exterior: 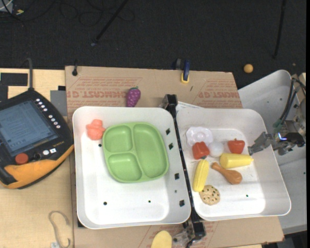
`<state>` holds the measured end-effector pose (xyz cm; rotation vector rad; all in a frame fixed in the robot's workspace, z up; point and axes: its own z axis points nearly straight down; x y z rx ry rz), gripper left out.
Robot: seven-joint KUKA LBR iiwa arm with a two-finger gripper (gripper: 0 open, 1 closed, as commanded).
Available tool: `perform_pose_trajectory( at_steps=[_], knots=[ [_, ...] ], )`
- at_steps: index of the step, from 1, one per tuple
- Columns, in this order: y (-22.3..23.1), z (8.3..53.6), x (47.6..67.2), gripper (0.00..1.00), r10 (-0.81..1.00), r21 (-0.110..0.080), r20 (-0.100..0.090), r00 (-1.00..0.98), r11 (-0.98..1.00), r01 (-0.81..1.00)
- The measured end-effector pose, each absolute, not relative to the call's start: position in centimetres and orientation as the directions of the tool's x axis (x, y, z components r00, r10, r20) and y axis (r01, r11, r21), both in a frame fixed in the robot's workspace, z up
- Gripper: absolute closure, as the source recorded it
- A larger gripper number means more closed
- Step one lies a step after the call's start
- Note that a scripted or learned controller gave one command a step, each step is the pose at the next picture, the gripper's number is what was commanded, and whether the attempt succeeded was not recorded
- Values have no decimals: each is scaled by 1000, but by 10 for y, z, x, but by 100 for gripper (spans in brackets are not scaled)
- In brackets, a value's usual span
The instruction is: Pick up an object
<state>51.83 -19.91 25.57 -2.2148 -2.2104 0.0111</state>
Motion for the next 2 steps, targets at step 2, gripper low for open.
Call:
perform_pose_trajectory(
  at_steps=[2],
  knots=[
    [-199,198,524,0,1000,-7,3,-2,2,1000]
  ],
)
